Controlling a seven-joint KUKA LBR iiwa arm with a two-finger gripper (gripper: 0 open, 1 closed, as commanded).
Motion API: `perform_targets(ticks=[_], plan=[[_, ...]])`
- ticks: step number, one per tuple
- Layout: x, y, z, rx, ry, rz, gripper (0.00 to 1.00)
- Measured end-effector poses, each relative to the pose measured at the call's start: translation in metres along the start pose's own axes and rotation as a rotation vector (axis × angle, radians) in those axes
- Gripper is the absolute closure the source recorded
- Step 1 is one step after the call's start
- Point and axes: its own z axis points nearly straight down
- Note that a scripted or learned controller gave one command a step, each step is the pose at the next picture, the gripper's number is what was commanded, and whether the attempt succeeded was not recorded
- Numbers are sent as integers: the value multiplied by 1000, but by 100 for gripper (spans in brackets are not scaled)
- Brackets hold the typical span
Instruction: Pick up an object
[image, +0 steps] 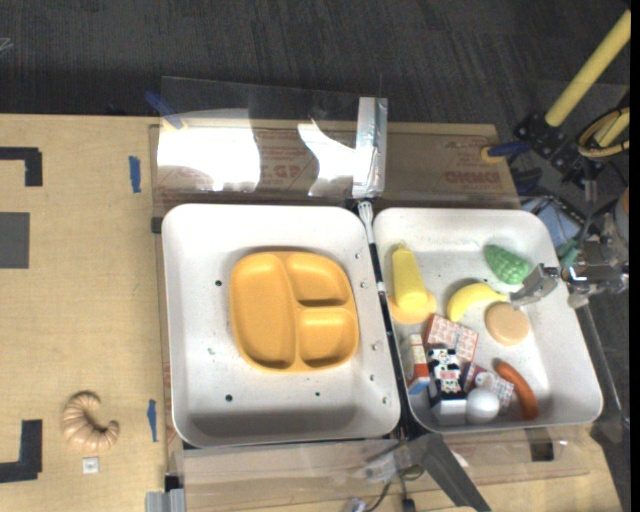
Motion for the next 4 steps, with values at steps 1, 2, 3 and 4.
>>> perform_targets(ticks=[1, 2, 3, 4], plan=[[-29, 14, 148, -1, 10, 282, 0], [11, 65, 157, -8, 0, 335, 0], [10, 65, 146, -10, -1, 336, 100], [19, 51, 99, -6, -1, 277, 100]])
